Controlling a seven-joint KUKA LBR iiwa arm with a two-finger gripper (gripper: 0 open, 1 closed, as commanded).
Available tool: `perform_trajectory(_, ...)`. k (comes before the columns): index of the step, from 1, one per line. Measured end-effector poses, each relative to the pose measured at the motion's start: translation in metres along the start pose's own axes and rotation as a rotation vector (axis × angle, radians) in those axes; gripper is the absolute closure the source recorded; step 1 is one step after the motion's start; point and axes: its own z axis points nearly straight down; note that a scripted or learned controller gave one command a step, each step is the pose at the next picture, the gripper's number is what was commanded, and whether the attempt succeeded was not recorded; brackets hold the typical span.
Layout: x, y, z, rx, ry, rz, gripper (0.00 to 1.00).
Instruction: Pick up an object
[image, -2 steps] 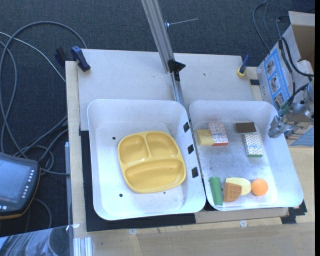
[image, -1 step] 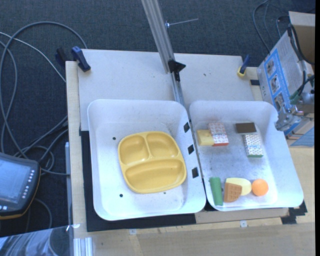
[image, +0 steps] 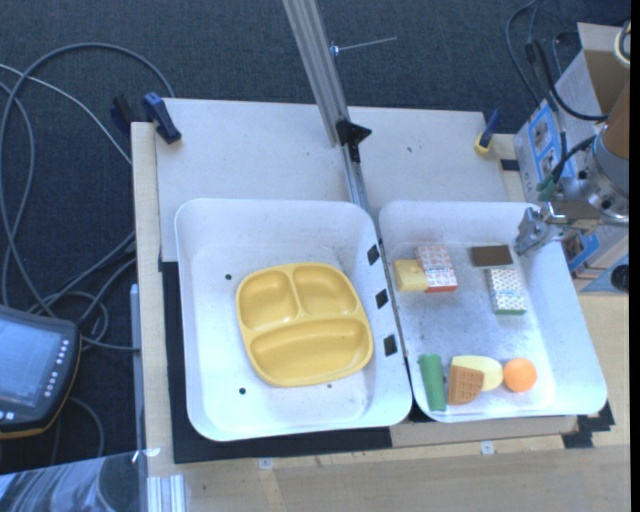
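1. Task looked not yet started: nothing was lifted, and every object lay on the floor of the right bin (image: 585, 335).
2. Candidates there: a patterned red-and-white block (image: 437, 267) touching a yellow block (image: 408, 275) near the divider; a dark brown flat piece (image: 490, 256); a green-edged patterned block (image: 508, 291); along the front wall, a green cylinder (image: 431, 381), a waffle-like wedge (image: 464, 384) against a yellow piece (image: 487, 372), and an orange ball (image: 519, 375).
3. Left bin (image: 200, 330) held a yellow divided tray (image: 304, 324).
4. Gripper (image: 529, 236) sat at the right bin's far right corner, near the brown piece, not touching it.
5. Arm reached in from the right; most of it was out of frame.
6. Jaws: couldn't tell whether released or clenched; nothing visible between them.
7. Left: descend, grasp, lift.
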Motion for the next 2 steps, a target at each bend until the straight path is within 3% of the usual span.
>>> perform_trajectory(2,0.109,0.009,-0.001,0.002,0.000,0.000,1.00)
